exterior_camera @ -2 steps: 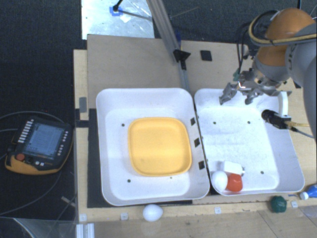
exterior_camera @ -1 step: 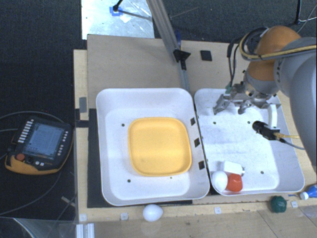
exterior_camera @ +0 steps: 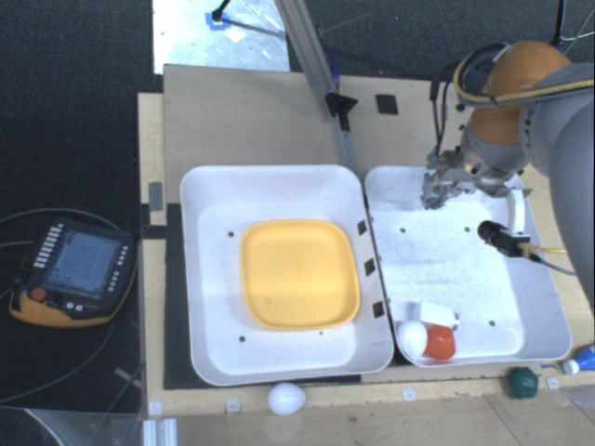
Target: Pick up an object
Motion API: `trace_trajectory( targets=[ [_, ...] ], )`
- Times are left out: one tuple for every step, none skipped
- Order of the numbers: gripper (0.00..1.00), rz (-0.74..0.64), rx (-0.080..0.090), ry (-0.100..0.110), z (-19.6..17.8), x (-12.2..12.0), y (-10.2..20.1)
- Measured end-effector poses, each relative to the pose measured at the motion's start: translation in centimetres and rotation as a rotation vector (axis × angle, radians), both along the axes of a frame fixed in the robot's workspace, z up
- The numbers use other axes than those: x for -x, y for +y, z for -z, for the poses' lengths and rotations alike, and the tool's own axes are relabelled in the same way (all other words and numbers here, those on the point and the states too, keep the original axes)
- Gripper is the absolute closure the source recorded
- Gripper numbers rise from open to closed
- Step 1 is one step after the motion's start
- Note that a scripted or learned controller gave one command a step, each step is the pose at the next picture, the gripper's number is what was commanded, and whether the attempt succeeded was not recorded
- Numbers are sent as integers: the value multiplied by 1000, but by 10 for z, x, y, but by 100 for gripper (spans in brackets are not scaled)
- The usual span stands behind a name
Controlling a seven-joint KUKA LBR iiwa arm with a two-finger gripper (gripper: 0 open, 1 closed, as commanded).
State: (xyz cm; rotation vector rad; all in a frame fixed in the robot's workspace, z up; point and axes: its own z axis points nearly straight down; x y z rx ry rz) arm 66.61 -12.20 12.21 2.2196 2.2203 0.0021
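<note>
A small cluster of objects sits in the near corner of the right-hand shallow white bin [exterior_camera: 465, 258]: a round white ball [exterior_camera: 411, 335], a red-orange rounded piece [exterior_camera: 440, 343] touching it on the right, and a small white block [exterior_camera: 436, 314] resting just behind the two. Any of them would serve as the thing to pick.

The hand [exterior_camera: 437, 193] hangs over the far edge of the same bin, so the cluster lies toward the near rim from it, almost straight down the bin and well apart. It carries nothing visible; whether it is spread or closed I cannot tell from this slant.

The left bin [exterior_camera: 209, 249] holds a square yellow plastic plate [exterior_camera: 300, 273]. A white egg-shaped object [exterior_camera: 286, 399] and a dark green ball [exterior_camera: 522, 382] lie on the tabletop [exterior_camera: 232, 110] outside the bins.
</note>
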Motion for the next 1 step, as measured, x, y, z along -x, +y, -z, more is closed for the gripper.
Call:
trace_trajectory(
  targets=[
    [100,0,0,-2,-43,1,3]
  ],
)
